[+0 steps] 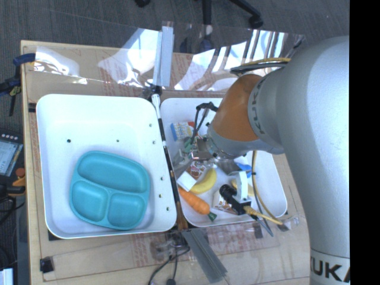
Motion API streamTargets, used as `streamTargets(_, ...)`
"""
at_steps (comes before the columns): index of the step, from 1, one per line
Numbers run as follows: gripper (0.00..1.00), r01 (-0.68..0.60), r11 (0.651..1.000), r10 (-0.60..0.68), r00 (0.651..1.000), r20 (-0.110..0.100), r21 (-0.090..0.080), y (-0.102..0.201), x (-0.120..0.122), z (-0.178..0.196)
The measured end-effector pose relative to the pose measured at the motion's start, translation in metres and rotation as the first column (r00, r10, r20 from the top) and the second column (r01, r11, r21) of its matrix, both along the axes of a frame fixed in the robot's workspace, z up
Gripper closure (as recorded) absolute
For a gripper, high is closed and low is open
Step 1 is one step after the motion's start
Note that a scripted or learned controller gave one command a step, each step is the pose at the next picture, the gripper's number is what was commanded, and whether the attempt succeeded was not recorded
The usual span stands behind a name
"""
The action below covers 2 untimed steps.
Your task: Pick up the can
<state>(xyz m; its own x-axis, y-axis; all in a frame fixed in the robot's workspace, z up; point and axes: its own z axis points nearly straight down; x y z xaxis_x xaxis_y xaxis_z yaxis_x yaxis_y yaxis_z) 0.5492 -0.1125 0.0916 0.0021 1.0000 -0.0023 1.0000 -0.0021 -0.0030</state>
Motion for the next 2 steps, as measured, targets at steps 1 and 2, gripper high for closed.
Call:
streamTargets(1,1.0,-0.003,1.0,0.003,1.0,-0.002,0.0,-0.0005,0.0002,0.0092)
streamTargets(2,0.0,-0.003,1.0,0.003,1.0,-0.001,0.0,-0.0004,0.0003,0.0092)
